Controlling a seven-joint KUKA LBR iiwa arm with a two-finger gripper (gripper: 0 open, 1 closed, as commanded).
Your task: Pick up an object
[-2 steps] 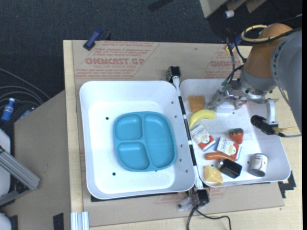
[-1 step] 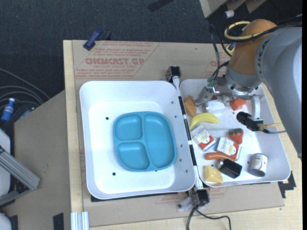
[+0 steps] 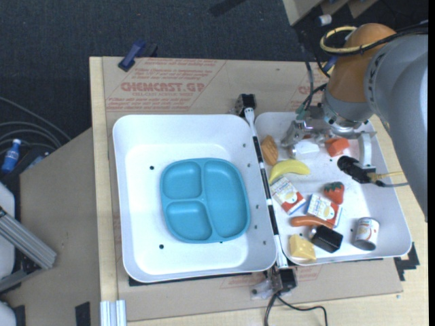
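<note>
The gripper (image 3: 307, 133) hangs low over the far end of the right bin (image 3: 394, 240), just beyond the banana (image 3: 288, 169); its grip I cannot tell.

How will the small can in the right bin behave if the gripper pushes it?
The can lies on its side near the right bin's corner, so it will probably roll. Its round, smooth-looking wall may slip between fingers. It looks stiff, unlikely to bend.

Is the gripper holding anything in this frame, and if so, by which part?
Cannot be told. The gripper sits low in the right bin near the banana, but its tips are hidden.
</note>
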